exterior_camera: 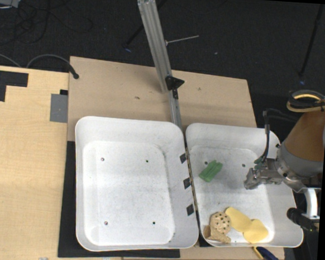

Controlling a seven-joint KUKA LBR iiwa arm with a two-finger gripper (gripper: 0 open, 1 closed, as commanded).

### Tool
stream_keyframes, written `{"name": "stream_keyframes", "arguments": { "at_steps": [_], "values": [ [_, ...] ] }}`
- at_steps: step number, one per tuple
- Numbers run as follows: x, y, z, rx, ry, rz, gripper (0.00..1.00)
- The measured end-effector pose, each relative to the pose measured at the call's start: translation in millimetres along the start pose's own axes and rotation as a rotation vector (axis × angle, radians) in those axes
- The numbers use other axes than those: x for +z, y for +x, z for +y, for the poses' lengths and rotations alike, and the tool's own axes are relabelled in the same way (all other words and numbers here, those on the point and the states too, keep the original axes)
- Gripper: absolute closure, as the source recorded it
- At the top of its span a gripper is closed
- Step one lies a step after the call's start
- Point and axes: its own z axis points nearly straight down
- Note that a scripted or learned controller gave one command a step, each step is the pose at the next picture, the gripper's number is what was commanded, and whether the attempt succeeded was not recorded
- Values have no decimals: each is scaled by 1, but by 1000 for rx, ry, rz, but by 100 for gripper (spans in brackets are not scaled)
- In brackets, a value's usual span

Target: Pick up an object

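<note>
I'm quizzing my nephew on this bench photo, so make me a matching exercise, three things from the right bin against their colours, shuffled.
Things:
1. block near the bin's middle
2. soft lump at the front
3. round holed piece at the front left

Colours:
A. tan
B. green
C. yellow

Pairs: 1-B, 2-C, 3-A
</note>
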Motion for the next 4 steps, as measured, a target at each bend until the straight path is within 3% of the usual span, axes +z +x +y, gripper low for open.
{"name": "stream_keyframes", "arguments": {
  "at_steps": [2,4],
  "values": [
    [-116,-6,1,-8,-8,-3,100],
    [-98,96,27,-11,-1,1,100]
  ]
}}
